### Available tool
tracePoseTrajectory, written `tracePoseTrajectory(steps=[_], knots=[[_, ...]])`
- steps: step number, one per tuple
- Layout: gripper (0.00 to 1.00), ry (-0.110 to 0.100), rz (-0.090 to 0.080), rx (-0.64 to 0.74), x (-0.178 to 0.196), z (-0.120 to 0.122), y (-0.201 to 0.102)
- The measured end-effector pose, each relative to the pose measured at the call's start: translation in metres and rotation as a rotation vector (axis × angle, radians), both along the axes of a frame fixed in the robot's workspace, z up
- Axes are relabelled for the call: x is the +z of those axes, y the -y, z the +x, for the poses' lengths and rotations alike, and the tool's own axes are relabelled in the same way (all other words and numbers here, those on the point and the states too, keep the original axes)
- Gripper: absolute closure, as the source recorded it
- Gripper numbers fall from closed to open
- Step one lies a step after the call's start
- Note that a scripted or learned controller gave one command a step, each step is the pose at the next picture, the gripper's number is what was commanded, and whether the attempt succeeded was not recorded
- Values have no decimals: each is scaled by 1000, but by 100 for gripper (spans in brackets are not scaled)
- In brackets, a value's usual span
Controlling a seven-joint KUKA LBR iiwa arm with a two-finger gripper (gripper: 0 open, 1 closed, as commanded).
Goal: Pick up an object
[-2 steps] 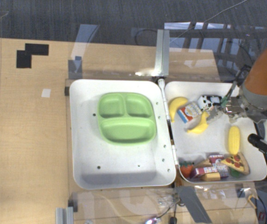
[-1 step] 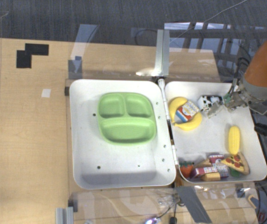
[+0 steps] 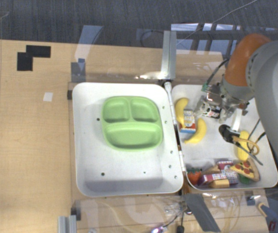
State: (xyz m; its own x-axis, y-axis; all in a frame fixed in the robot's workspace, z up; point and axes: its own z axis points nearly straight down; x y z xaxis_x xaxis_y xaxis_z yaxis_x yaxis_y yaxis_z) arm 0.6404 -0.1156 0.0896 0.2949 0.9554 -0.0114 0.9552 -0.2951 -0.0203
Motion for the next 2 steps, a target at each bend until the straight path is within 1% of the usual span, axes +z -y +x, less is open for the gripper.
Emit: tracePoseTrajectory(steps=[1, 2], knots=[[0, 37, -9, 300, 1, -9, -14], [0, 30, 1, 312, 1, -6, -10]])
